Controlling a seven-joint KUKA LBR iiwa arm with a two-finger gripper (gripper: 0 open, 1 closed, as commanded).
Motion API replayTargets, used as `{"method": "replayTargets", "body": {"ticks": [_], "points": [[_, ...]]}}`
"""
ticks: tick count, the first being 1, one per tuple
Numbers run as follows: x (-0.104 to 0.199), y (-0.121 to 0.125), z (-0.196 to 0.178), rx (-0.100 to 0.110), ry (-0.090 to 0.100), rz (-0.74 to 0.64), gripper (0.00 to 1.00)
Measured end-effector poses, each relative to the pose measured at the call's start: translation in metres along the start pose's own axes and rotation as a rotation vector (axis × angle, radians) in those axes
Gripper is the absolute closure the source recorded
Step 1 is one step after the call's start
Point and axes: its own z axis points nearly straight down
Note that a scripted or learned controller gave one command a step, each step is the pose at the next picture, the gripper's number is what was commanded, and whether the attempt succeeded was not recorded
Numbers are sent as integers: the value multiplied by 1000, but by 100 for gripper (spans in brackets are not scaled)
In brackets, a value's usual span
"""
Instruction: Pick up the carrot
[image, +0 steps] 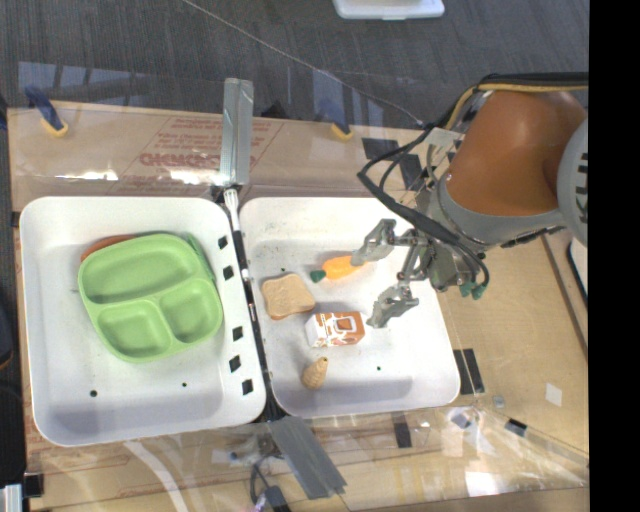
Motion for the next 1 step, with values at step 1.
{"method": "replayTargets", "body": {"ticks": [1], "points": [[-33,-7,156,-1,5,50,0]]}}
